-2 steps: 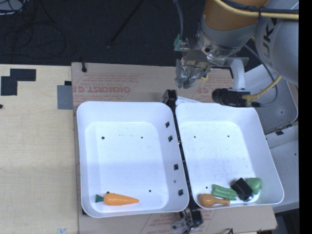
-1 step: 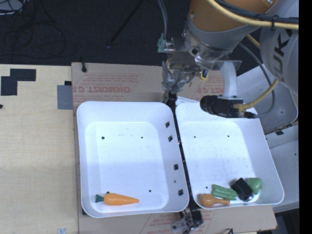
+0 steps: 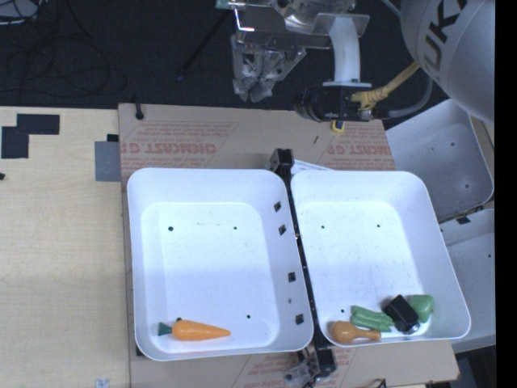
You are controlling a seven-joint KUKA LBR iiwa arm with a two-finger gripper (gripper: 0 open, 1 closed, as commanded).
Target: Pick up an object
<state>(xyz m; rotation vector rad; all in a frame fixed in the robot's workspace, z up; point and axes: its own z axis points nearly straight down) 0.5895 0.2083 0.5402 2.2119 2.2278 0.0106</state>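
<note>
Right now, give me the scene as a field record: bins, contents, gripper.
left bin: toy carrot lying near the front wall
right bin: four items clustered in the front right corner
right bin items: orange pear-shaped toy, green bean pod, black block, green rounded piece
gripper: raised behind the bins, over the dark area beyond the board, holding nothing visible
task status: nothing picked yet

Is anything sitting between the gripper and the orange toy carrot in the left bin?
Nothing visible blocks it. The gripper hangs above the bins' far edge, and the orange toy carrot lies alone near the left white bin's front wall.
</note>
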